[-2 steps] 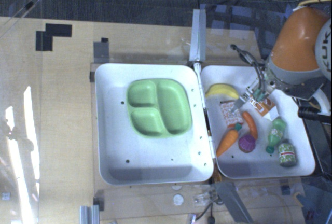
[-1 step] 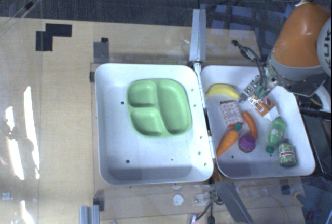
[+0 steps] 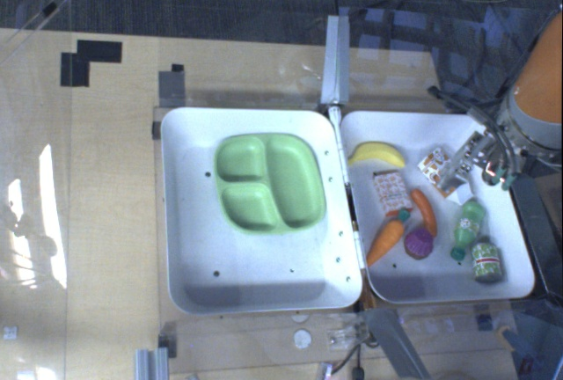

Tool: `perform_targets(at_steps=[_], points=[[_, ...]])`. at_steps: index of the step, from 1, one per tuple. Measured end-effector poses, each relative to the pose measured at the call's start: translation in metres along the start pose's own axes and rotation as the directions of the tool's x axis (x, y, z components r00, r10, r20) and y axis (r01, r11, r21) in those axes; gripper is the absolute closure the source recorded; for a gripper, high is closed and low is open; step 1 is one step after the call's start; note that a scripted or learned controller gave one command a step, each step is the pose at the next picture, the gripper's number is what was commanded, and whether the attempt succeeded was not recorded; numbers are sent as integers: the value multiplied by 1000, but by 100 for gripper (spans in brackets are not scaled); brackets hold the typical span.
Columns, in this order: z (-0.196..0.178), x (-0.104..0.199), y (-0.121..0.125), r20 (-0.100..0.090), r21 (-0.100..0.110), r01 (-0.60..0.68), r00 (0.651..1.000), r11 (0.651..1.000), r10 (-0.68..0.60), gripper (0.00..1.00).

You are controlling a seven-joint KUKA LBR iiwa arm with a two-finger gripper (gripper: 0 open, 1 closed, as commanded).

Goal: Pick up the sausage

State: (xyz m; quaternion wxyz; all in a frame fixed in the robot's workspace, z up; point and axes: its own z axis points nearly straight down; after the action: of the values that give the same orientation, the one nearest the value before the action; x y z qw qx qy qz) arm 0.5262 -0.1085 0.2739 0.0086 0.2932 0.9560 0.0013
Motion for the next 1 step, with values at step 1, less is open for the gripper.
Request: perform_targets(at_steps=[1], points=[[97,-4,-42,-10,6,-134,991,991,134,100]])
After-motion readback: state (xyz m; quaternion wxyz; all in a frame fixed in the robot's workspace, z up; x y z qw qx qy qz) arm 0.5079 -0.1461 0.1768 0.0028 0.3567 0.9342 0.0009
